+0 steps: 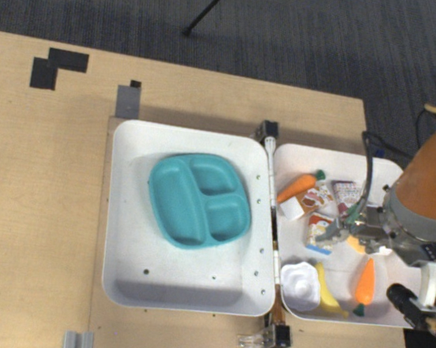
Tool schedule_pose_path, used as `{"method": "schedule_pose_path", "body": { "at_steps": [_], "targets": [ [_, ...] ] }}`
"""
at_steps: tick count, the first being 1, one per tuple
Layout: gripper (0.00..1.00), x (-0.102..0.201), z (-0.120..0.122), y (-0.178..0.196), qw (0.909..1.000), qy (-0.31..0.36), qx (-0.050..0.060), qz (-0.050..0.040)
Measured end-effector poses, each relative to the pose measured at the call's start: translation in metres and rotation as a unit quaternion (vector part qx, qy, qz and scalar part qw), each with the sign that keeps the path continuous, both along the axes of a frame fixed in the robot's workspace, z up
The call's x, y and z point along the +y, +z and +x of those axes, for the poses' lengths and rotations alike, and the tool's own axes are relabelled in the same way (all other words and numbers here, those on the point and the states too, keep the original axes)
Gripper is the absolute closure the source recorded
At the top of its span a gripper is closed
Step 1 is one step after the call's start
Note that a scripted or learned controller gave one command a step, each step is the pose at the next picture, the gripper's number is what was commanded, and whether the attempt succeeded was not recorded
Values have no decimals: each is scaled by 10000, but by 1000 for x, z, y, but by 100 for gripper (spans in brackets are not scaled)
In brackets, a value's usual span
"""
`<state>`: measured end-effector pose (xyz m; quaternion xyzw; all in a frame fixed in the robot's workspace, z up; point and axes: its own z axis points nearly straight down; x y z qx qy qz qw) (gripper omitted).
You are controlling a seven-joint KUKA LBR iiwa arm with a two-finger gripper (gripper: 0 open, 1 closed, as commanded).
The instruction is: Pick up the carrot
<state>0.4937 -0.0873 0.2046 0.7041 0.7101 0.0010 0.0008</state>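
Orange marks two carrots in the right bin [394, 170]: one carrot [296, 187] lies tilted by the divider wall near the top, a second carrot [365, 282] stands near the front rim. Our gripper [352, 227] hovers between them over a crowded patch of packets [327, 207]; we cannot tell how its fingers stand. We judge a descent here could snag packets instead. The upper carrot hugs the wall, leaving little room beside it; the lower one has open floor beside it, with a banana [328, 293] and white cup [301, 284] nearby.
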Motion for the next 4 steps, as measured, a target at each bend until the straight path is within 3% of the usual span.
{"method": "schedule_pose_path", "body": {
  "at_steps": [1, 2, 3, 4],
  "targets": [
    [0, -50, 7, -117, 9769, 2135, -39, -25],
    [0, -31, -2, -117, 9456, 3253, -51, -40],
    [0, -53, -2, -117, 9084, 4181, -47, -38],
    [0, -92, -3, -117, 8519, 5236, -37, -52]
  ]
}}
